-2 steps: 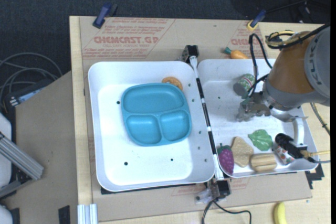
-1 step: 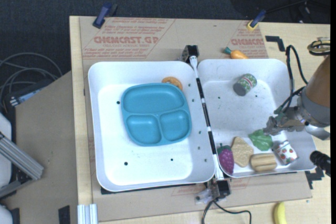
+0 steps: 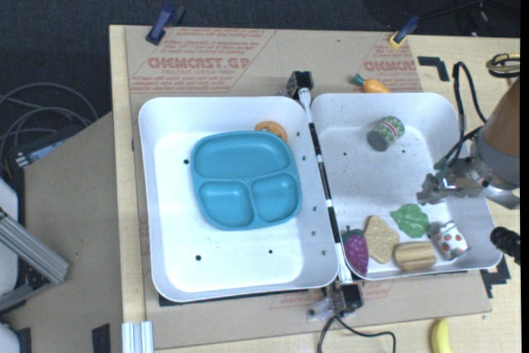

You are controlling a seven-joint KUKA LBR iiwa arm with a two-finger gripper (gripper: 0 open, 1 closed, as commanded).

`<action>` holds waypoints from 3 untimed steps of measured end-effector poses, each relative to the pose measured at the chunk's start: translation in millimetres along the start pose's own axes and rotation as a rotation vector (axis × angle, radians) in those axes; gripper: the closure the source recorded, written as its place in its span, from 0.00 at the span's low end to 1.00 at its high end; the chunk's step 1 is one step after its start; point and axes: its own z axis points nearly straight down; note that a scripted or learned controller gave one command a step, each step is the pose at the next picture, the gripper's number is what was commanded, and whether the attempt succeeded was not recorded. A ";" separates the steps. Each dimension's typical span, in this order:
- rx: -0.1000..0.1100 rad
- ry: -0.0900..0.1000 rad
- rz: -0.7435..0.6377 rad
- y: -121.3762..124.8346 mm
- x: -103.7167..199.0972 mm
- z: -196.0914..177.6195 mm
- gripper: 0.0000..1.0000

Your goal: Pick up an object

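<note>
My gripper (image 3: 436, 188) hangs over the right side of the right bin (image 3: 347, 178), with the arm reaching in from the right. Just below it lies a green leafy piece (image 3: 410, 219). Along the bin's front edge sit a purple fruit (image 3: 355, 250), a tan cracker (image 3: 381, 237), a brown roll (image 3: 414, 255) and a white cup with red spots (image 3: 450, 240). Apart from these, a small green and grey can (image 3: 385, 132) lies near the back of the bin. I see nothing between the gripper and these objects that shows a grasp.
The left bin (image 3: 165, 202) holds a blue divided plate (image 3: 245, 179) with an orange ring (image 3: 271, 129) behind it. Outside the bins, an orange carrot-like toy (image 3: 374, 84) lies on the board and a yellow piece (image 3: 440, 335) at the front. Black cables (image 3: 459, 87) run near the arm.
</note>
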 end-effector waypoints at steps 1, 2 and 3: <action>0.000 0.000 -0.001 43.3 5.1 7.0 1.00; -0.001 0.000 -0.001 43.2 19.0 -8.8 1.00; 0.001 0.000 -0.002 128.1 4.0 -8.6 1.00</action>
